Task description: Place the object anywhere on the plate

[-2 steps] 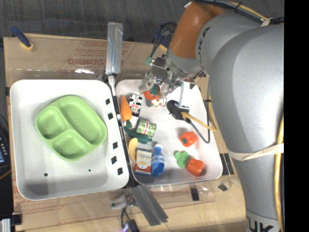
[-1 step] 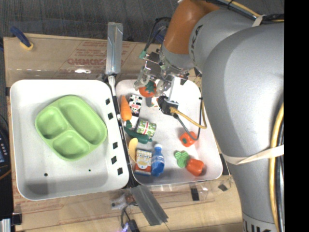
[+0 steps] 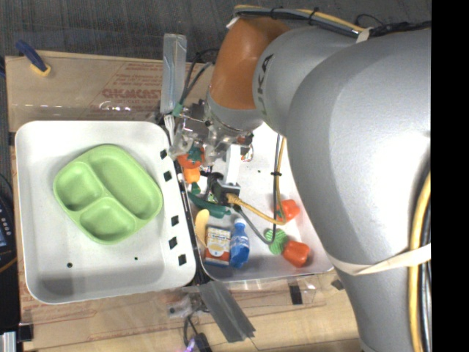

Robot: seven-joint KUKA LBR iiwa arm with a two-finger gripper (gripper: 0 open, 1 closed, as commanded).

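Note:
A light green plate (image 3: 108, 192) with three compartments lies in the left white bin (image 3: 44, 270). My gripper (image 3: 196, 158) reaches down at the left edge of the right bin (image 3: 256, 270), close to the wall between the bins. A small orange object (image 3: 190, 171) sits right under the gripper's tip, with dark green and black pieces just below it. Whether the orange object is held cannot be told. The grey arm with its orange band (image 3: 242, 64) covers much of the right bin.
The front of the right bin holds a yellow piece (image 3: 201, 223), a small carton (image 3: 217, 245), a blue bottle (image 3: 239, 245), a green item (image 3: 276, 242) and two orange items (image 3: 296, 253). A yellow cable (image 3: 256, 213) runs across them.

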